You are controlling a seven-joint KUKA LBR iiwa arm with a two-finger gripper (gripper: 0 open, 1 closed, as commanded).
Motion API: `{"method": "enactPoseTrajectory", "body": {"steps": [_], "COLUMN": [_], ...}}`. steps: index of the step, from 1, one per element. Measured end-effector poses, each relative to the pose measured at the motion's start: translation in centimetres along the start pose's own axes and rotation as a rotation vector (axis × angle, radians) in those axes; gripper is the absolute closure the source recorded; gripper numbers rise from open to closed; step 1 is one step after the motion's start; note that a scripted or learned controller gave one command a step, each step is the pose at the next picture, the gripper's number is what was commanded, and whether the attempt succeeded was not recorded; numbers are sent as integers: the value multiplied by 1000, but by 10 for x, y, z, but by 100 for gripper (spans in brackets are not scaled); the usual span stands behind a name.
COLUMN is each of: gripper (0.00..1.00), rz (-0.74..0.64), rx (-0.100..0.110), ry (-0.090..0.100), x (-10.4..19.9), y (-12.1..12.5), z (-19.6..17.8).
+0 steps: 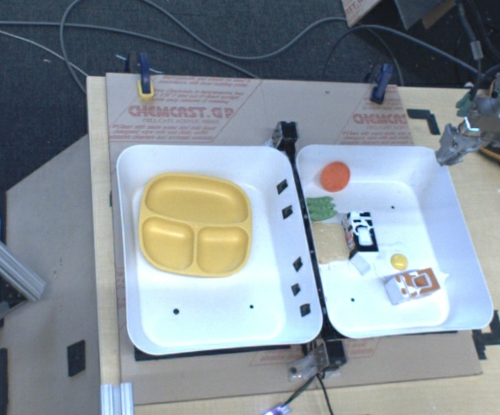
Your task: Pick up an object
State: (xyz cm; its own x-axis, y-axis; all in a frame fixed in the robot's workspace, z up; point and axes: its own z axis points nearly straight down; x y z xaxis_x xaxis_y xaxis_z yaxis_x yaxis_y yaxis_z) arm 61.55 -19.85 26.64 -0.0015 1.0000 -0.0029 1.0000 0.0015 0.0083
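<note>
Arm parked at the right edge, bins untouched

From where I stand, most of the arm is cut off by the right side of the frame; what shows is its end, a grey and metallic cluster in the upper right, just past the far right corner of the right bin. The gripper hangs there tilted toward that corner, and it is too small and blurred for me to tell whether it is apart or together. Nothing can be seen in it.

The things to pick lie in the right bin. An orange ball sits toward the top, a green scrap just below and left of it by the dividing edge. A black-and-white packet lies near the middle; its print is too fine to read. Lower right are a small yellow ball and, just beneath it, an orange-and-white box whose markings I cannot make out.

The left bin holds a yellow divided plate, lying flat in its upper left part
</note>
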Motion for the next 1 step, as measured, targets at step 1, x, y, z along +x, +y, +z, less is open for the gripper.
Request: {"method": "enactPoseTrajectory", "body": {"steps": [1], "gripper": [100], "rz": [-2], "rx": [11], "ry": [5], "x": [46], "y": [-4], "z": [13]}}
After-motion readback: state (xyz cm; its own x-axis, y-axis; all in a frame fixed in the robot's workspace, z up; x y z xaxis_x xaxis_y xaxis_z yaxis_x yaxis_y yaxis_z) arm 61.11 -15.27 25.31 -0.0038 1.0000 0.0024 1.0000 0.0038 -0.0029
